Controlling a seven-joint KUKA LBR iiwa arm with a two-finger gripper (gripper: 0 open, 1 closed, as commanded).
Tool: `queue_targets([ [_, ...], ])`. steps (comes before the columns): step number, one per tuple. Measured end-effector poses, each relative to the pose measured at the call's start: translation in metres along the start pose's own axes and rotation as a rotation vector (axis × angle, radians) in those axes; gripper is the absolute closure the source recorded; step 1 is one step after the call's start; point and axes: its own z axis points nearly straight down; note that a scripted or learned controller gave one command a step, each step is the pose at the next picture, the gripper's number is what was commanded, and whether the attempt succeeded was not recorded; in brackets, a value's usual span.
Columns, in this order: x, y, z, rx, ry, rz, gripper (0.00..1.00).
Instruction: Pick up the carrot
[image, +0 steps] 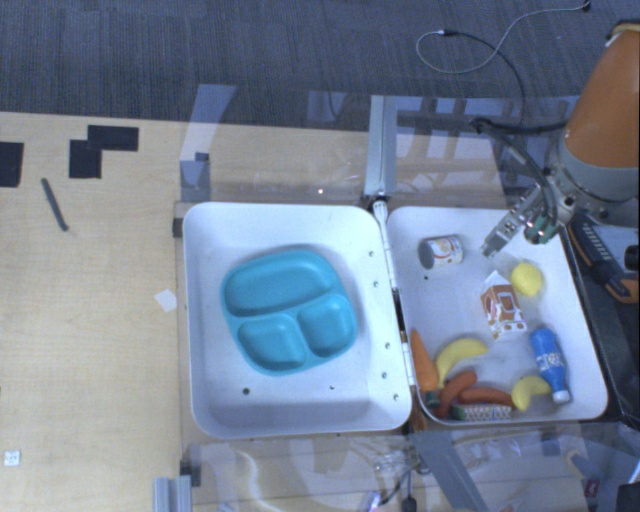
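A slim orange carrot (424, 362) lies along the left wall of the right-hand shallow white plastic bin (592, 352), near that bin's front left corner, its long axis running roughly front to back with the narrow end pointing away from the camera and the fat end down among the clutter. Touching or just beside its lower end sit a curved yellow banana (460, 353), a short reddish sausage-shaped toy (459, 386) and a second red one (487, 396) lying across the front wall. Farther right rest another yellow banana piece (528, 391), a blue plastic bottle with a white cap (548, 364), a small red-and-white carton (501, 307), a round yellow lemon (527, 279) and a grey tin can on its side (441, 250).

The arm's two-finger gripper (500, 240) hangs over the bin's back right area, well apart from the carrot, empty and apparently parted, though the slant makes that hard to confirm. The carrot lies diagonally forward and left of the gripper, so the reach likely must cross the whole bin, and the fingers would best close across the carrot's narrow width.

The left white bin (205, 400) holds a turquoise three-compartment plate (290, 310).
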Motion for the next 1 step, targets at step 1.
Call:
queue_targets([
  [1, -0.0011, 0.0025, -0.012, -0.007, -0.009, -0.006, 1.0],
])
